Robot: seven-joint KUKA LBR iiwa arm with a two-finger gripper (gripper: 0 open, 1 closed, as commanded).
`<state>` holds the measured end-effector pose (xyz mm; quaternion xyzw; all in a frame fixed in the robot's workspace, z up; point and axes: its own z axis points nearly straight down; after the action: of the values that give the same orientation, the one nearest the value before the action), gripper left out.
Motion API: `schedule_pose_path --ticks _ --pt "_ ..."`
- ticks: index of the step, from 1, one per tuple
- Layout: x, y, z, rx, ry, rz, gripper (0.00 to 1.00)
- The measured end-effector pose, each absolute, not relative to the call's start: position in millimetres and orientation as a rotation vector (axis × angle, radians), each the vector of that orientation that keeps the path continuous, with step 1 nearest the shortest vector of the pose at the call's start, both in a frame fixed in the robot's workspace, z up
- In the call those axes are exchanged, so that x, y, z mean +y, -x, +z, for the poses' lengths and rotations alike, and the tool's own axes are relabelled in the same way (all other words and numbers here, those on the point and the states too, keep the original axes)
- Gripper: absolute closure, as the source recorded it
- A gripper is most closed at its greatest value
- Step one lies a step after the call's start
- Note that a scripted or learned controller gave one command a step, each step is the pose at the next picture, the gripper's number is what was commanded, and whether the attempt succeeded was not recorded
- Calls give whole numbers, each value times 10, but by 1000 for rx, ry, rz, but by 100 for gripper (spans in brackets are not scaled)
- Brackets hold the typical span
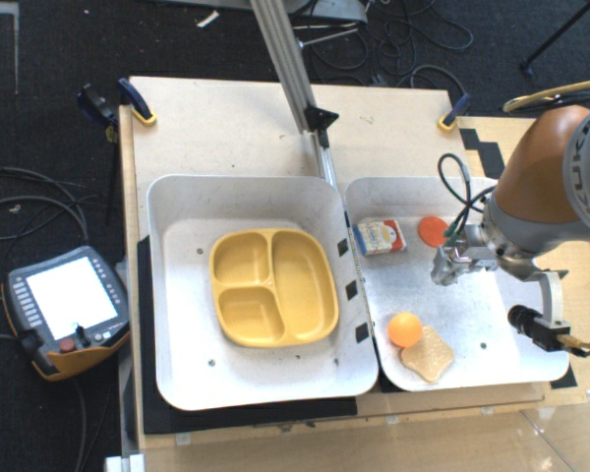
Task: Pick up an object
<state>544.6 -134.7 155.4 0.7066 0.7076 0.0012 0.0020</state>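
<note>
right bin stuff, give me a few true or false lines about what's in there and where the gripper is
1. The yellow divided plate lies in the left bin. True.
2. The orange ball touches the small carton. False: they lie apart; the ball sits beside the tan bread-like piece.
3. The gripper is over the right bin. True.
4. The red disc lies in the left bin. False: it is in the right bin, beside the carton.
</note>
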Motion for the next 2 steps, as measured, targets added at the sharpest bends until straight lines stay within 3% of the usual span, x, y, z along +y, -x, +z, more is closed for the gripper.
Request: schedule_pose_path --ticks 1,2 --pt "-1348 -5416 2181 2220 -2214 6 100" --pt "-1346 -5422 2173 2223 -2218 1 100"
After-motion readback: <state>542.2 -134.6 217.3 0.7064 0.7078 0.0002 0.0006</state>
